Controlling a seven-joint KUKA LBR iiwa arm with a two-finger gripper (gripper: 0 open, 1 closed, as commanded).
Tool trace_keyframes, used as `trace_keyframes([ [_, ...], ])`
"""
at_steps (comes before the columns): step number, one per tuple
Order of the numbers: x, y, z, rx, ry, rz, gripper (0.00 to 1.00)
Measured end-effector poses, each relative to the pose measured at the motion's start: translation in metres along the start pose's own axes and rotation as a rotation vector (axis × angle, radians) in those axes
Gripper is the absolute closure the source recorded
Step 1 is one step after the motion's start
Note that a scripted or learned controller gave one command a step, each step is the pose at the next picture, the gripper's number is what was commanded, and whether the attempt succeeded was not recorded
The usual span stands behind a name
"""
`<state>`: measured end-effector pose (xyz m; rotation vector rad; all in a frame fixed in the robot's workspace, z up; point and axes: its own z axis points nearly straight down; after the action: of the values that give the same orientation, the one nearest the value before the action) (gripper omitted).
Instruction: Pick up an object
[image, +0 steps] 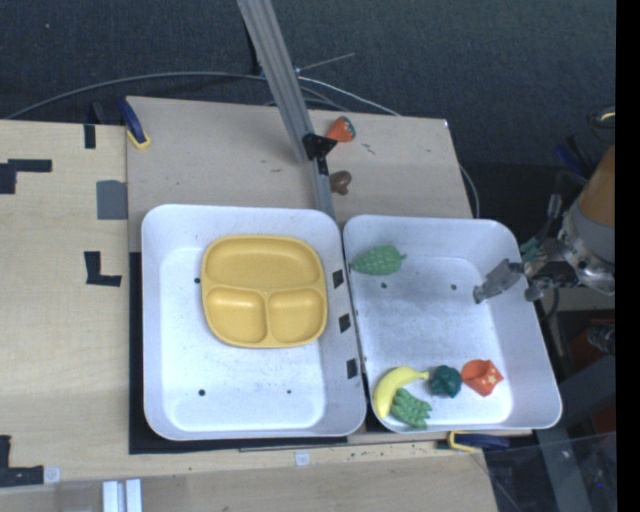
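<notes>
My gripper (515, 285) hangs over the right rim of the right bin (430, 235), open, with nothing between its fingers. Several toy foods lie in that bin. A green leafy piece (378, 261) rests at its far left corner. Along the near wall sit a yellow banana (392, 384), a light green bunch (410, 408), a dark green broccoli (445, 381) and a red-orange pepper (482, 377). The pepper is the closest to the gripper, roughly a hand's width nearer the front edge.
The left bin (160, 330) holds a yellow divided plate (265, 290). A grey pole (285, 80) slants up from the bench behind the bins, with an orange-tipped clamp (340, 129) beside it. The middle of the right bin is bare floor.
</notes>
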<state>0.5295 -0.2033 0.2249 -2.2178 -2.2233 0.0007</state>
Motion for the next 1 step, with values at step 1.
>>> trace_keyframes([
  [1,0.0,0.0,0.0,0.0,0.0,0.0,0.0],
])
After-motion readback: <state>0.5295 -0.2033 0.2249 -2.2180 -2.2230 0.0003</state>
